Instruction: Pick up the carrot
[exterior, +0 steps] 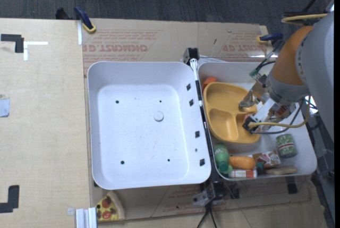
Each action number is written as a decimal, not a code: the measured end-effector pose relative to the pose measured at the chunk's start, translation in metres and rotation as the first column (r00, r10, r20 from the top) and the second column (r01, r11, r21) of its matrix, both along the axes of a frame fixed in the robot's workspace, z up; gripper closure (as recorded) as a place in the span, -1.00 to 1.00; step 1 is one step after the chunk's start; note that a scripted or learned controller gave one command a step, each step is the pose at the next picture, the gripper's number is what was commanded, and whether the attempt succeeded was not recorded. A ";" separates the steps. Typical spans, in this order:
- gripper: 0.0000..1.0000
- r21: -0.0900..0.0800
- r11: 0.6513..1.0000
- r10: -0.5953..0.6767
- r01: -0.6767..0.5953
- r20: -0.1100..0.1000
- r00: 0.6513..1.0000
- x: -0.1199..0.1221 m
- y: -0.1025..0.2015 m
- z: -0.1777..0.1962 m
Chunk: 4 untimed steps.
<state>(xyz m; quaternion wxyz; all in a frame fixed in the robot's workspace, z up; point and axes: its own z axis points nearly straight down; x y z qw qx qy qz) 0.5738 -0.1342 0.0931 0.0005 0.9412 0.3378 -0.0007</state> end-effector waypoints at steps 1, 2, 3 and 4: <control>1.00 -0.005 1.000 -0.003 0.003 -0.002 1.000 -0.001 -0.004 0.009; -1.00 -0.003 1.000 -0.002 0.002 -0.002 1.000 0.000 -0.003 0.008; 1.00 -0.010 1.000 -0.004 0.004 -0.006 1.000 -0.002 -0.007 0.016; -1.00 -0.008 1.000 -0.003 0.003 -0.005 1.000 -0.001 -0.006 0.016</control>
